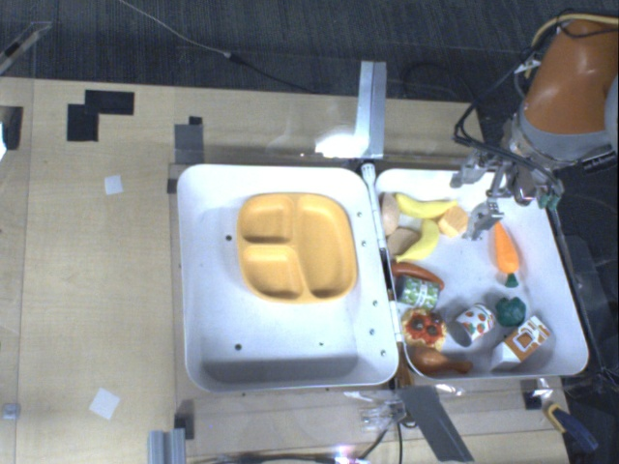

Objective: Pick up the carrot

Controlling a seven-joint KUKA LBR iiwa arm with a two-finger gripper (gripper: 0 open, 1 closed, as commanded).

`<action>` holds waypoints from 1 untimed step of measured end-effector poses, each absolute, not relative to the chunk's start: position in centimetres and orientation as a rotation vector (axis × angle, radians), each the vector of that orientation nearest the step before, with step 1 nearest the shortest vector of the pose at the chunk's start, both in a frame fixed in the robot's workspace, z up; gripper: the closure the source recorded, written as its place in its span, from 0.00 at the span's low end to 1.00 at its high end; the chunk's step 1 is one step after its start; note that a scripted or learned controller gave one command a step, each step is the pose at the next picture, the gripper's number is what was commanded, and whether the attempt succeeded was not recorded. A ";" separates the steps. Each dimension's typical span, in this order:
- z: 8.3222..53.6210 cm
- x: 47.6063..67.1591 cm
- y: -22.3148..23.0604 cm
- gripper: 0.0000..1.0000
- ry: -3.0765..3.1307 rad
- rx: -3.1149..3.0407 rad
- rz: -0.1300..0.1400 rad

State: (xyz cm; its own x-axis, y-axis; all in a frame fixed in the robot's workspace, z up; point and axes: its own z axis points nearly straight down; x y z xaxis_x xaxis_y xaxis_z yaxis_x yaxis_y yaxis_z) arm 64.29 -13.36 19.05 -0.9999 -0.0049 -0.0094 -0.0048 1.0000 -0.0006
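The carrot (506,249) is orange with a green stub at its near end. It lies on the floor of the right bin (569,307), close to the right wall, pointing away from me. My gripper (492,210) hangs over the far part of that bin, just above and left of the carrot's far tip. Its fingers (481,222) look open, with nothing between them. The orange band of the arm (573,85) rises behind it at the top right.
Left of the carrot lie two bananas (424,207), a tan cube (452,221) and a red can (417,276). Nearer me are a dark green piece (511,310), small boxes (527,337) and a tomato (424,329). The left bin (208,346) holds a yellow divided plate (293,246).
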 end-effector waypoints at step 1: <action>13.0 62.1 -19.3 0.00 3.135 0.105 -0.001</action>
